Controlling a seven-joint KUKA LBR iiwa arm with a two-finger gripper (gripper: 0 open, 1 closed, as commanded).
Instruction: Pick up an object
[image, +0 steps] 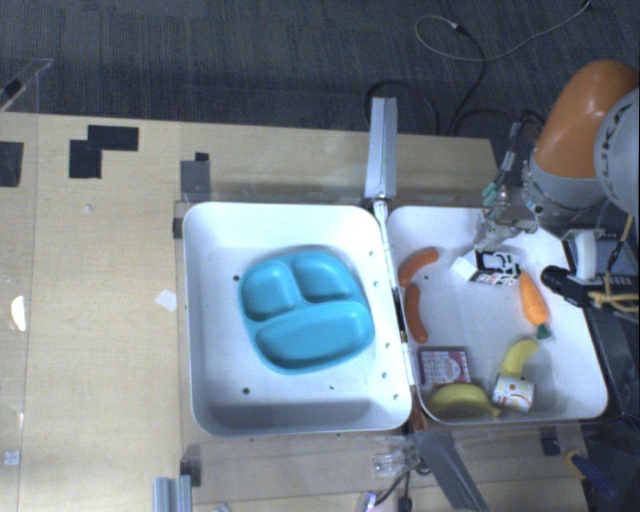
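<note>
Looking down, you see the gripper (497, 232) at the right bin's (590, 395) 12 o'clock edge, poised over a small black-and-white card (495, 266); you cannot tell its finger state. At its 5 o'clock lies a carrot (533, 300); at 8 o'clock, a sausage (418, 263).

Glossy blue plastic tray (304, 310), smooth white bins (215, 400), matt wooden bench (90, 300)

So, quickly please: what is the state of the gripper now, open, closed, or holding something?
Gripper: cannot be told; it hangs over the right bin, just above a small black-and-white card.
</note>
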